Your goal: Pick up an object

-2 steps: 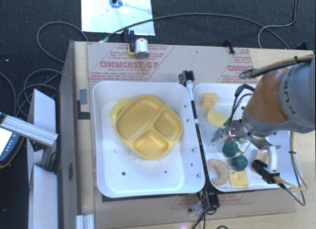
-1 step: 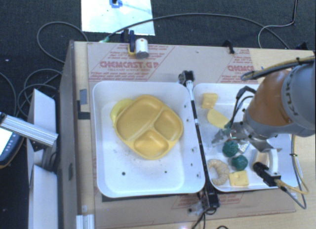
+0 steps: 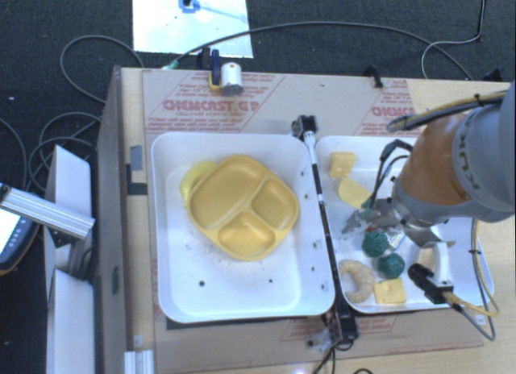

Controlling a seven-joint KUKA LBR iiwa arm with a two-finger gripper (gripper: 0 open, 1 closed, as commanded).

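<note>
My gripper hangs low over the middle of the right bin, under the grey wrist and its orange band. A dark green round piece lies right beneath it, partly covered by it. A second green piece sits just to the right and nearer the front. Two pale yellow wedges lie at the bin's far left. A beige curled piece and a yellow square rest at the front.
The left bin holds a yellow divided plate over a yellow lid. A black divider bar runs between the bins. Cables trail off the bench's front right corner.
</note>
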